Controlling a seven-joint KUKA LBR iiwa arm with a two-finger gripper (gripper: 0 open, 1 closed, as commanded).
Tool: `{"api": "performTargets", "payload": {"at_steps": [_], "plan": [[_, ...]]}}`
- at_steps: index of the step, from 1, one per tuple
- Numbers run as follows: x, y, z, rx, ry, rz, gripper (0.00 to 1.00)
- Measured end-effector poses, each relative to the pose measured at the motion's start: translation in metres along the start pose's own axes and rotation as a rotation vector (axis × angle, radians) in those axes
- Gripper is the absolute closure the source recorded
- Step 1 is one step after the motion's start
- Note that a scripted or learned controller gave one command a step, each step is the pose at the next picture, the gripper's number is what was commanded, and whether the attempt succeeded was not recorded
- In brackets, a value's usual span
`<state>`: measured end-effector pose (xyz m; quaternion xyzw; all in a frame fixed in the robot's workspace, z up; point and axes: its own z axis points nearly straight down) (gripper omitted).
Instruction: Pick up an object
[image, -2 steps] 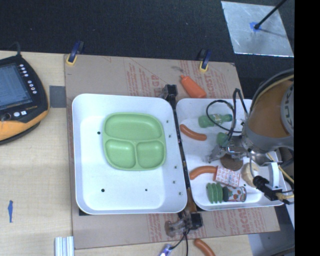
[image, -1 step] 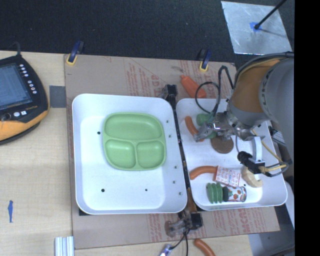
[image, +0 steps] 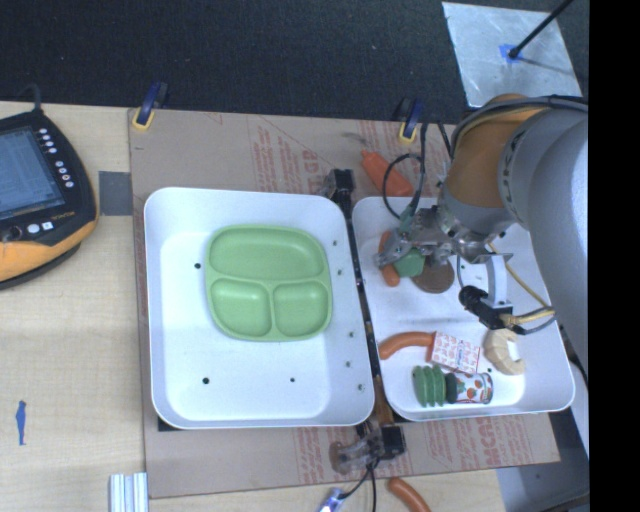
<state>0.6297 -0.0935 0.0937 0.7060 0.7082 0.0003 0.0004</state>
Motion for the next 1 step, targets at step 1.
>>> {"api": "performTargets", "payload": {"at_steps": [1], "plan": [[-0.0006,0.0004,-0.0112,0.000,0.000,-0.004,1.00]]}}
